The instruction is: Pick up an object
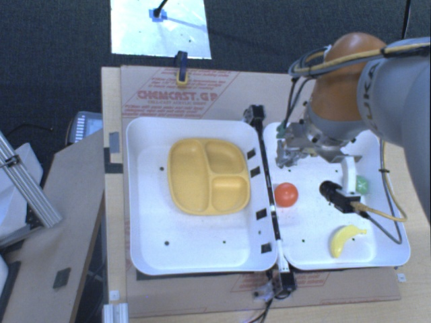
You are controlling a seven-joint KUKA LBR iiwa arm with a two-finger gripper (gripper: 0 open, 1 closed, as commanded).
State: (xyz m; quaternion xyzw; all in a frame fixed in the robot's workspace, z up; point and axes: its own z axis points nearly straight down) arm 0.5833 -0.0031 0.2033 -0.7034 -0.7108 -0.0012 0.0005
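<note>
Nothing was lifted yet: the tool [288,155] hovered low in the right bin [384,251], its grip state impossible to tell, while the orange ball [286,194] sat just below it and the banana [345,239] farther off.

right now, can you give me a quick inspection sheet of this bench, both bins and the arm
surface: two shallow white bins side by side, left bin and right bin, on a cardboard sheet over the bench
job's things: orange ball near the right bin's left wall; yellow banana near its front; small green object partly hidden behind the arm's hardware
clutter: yellow divided tray lying flat in the left bin
grippers: gripper low over the rear left of the right bin, nothing seen between its fingers
cables: yellow cable looping over the right bin; dark cables along the wrist
surroundings: dark carpet, reflective square panel behind the bench
</note>
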